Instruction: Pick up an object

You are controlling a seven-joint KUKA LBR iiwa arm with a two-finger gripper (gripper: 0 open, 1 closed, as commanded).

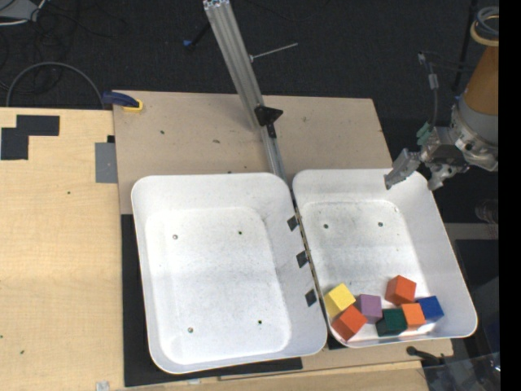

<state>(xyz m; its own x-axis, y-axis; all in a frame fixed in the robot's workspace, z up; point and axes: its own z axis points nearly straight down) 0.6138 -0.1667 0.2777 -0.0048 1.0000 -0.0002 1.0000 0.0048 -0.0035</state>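
Camera view: table (203, 129) carries two white bins side by side, left bin (213, 271) at 9 o'clock, right bin (378, 251) at 3 o'clock. Slanted aluminium rail (240, 68) runs from 12 o'clock down to the seam between bins. Arm (484, 96) enters at 2 o'clock. Hand (417, 172) hangs over the right bin's far right corner, fingers spread, nothing between them. Blocks cluster in the right bin's near end, about 5 o'clock, well apart from the hand: red-orange cube (400, 288), yellow cube (340, 297), orange-red cube (350, 322), purple cube (370, 306), green cube (391, 322), orange cube (413, 313), blue cube (431, 308), mostly touching.
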